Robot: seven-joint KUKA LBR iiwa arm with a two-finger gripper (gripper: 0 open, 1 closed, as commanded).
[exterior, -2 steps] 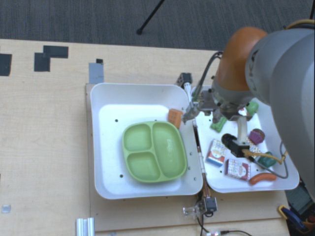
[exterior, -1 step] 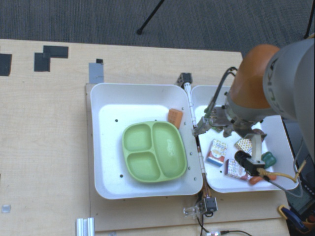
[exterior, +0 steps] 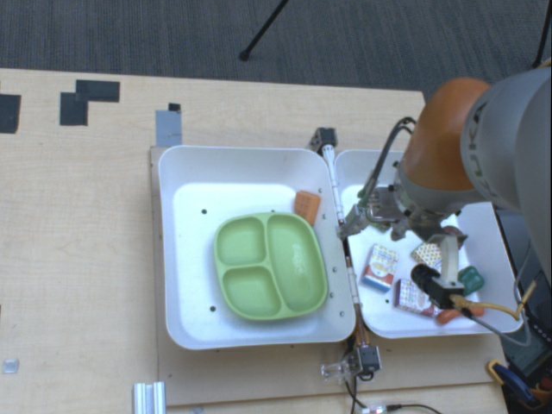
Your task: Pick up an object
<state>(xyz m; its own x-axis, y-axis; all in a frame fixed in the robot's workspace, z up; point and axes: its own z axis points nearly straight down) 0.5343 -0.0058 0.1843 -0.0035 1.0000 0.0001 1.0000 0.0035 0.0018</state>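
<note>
I see two-finger gripper [exterior: 366,216] low over right white bin [exterior: 379,313], by its left wall | grip: can't tell | small blue-white-red printed carton [exterior: 379,267] just below gripper, print unreadable | green three-compartment plastic plate [exterior: 271,266] in left white bin [exterior: 194,231]

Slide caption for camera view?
Arm over right bin of small items; green divided plate and orange block in left bin.

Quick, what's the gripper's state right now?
Gripper: cannot be told whether open or closed; it is over the left side of the right bin.
</note>
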